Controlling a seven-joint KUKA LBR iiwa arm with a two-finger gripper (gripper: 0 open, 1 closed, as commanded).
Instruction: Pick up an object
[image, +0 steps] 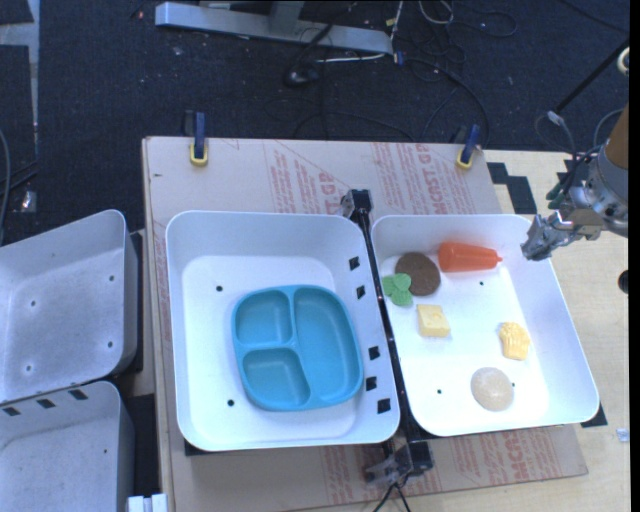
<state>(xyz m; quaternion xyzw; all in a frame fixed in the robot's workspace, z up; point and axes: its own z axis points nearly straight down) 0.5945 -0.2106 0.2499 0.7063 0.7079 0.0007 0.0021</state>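
While the end effector (545, 243) hovers over the right bin's (560, 330) far right rim, grip state impossible to tell, the orange carrot (468, 257) lies just to its left inside, long axis pointing toward it.

At the right edge of the frame, your arm (612, 170) is cut off above the wrist, and its gripper (540, 243), over the right bin's (560, 330) upper right rim, is too small to read. A brown disc (419, 273) partly hides the green piece (398, 290).
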